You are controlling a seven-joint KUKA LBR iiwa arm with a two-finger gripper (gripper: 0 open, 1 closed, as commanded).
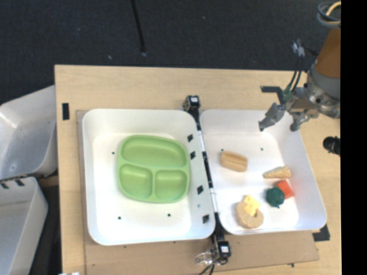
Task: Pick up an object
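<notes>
My gripper [282, 121] hangs over the far right corner of the right bin [241, 125], its two fingers spread apart and nothing between them. Below it in that bin lie a tan bread-like roll [234, 161], a pale wedge [277, 173], a dark green lump [274, 196] with an orange piece [286, 188] beside it, and a round tan biscuit topped with yellow [249, 211]. All of these sit well apart from the gripper, toward the near side.
The left bin [97, 211] holds a green divided plate [153, 168]. A ridge with black clips [202, 165] separates the bins. The grey arm with its orange band [328, 56] comes in at upper right. The wooden bench [143, 87] surrounds both bins.
</notes>
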